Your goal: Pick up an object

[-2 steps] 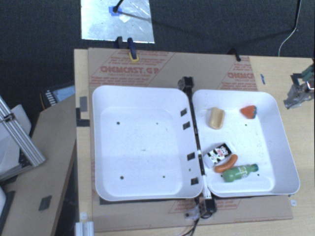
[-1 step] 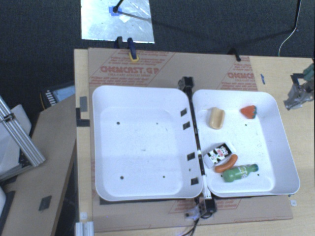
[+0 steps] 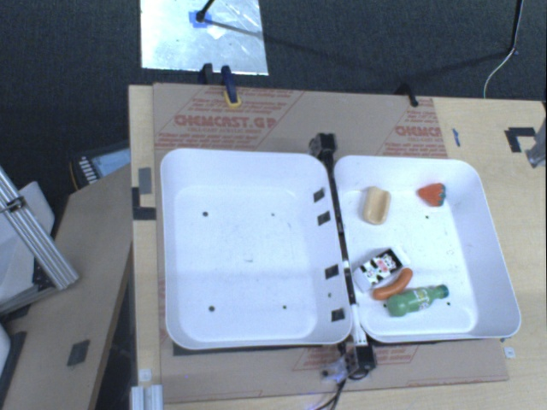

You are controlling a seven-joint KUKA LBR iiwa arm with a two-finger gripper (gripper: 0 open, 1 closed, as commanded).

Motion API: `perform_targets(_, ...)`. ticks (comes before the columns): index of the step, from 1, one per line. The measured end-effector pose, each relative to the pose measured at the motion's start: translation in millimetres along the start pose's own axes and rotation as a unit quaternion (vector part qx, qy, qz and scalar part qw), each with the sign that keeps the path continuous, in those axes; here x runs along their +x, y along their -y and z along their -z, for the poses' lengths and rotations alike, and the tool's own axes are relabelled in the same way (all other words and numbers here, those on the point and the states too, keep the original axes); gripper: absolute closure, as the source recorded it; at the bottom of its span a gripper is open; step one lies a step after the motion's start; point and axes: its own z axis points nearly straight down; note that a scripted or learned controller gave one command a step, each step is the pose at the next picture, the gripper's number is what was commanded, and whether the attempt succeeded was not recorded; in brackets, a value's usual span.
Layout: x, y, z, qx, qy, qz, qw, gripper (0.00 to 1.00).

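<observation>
The right white bin (image 3: pixel 496 254) holds several small objects. A tan bread-like piece (image 3: pixel 376 205) lies near its back left, and a red strawberry-like item (image 3: pixel 432 194) sits at the back middle. Near the front left lies a small black, white and red box (image 3: pixel 379 267). An orange-red sausage (image 3: pixel 393 284) touches its front edge. A green bottle (image 3: pixel 416 300) lies on its side just in front of the sausage.
The left white bin (image 3: pixel 248 246) adjoins the right one along a black hinge strip (image 3: pixel 338 246). Both rest on a cardboard sheet (image 3: pixel 282 114). A shiny metal plate (image 3: pixel 203 24) lies beyond the bench. A small grey piece (image 3: pixel 537 148) pokes in at the right edge.
</observation>
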Motion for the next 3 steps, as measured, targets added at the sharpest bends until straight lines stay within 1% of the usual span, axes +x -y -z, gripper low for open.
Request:
perform_targets(1, -22.7, -11.3, 44.5, 0.001, 0.0, -0.002, 1.0, 1.0)
perform_targets(2, -68.6, 18.0, -63.9, 0.009, -0.002, -0.005, 0.9999, 1.0)
perform_targets(3, 23.6, -4.0, -30.5, 0.002, -0.002, 0.003, 1.0, 1.0)
